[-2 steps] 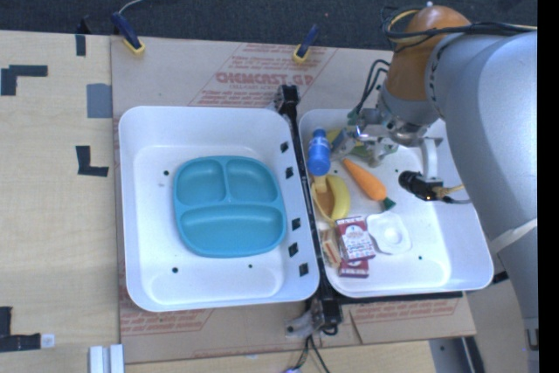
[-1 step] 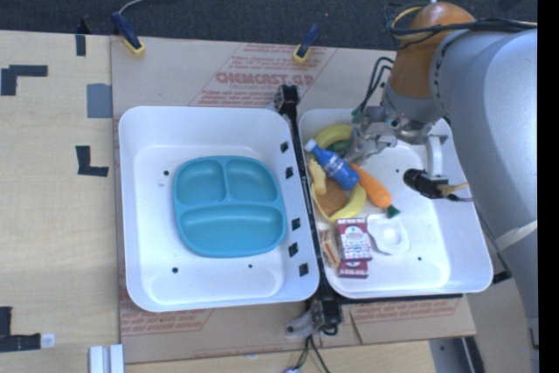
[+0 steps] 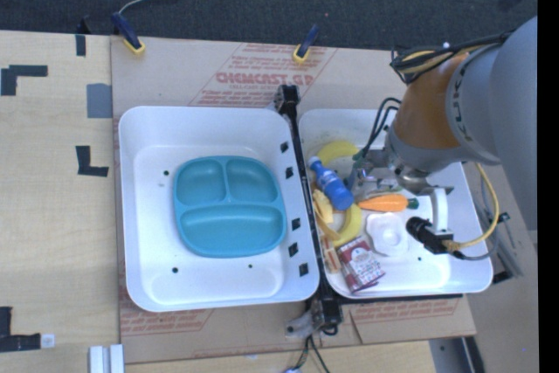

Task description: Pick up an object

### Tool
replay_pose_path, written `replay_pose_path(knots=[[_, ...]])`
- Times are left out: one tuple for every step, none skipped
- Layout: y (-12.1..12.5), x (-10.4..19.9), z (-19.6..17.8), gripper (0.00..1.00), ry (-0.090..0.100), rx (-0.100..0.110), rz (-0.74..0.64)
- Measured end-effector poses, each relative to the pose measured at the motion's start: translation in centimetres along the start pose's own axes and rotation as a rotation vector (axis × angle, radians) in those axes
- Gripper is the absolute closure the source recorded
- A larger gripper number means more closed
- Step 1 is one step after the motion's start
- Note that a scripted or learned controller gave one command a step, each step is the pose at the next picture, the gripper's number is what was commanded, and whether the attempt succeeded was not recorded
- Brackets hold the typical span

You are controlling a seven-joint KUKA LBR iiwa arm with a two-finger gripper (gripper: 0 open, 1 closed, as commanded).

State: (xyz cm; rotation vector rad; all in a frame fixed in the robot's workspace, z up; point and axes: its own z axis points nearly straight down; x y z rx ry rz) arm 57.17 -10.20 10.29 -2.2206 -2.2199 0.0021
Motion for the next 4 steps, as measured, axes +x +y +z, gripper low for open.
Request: replay_pose_path(knots=[[0.0,0.0,0.0,0.00,0.000,0.000,0.000],[-1.1,0.1,1.5,0.00,-0.010,-0.008,0.005],[-0.9,0.4,0.5,1.00,-0.004,-0.010,0.003],[0.3,6.5,-9.2,1.00,0.000,-0.002,-0.002]])
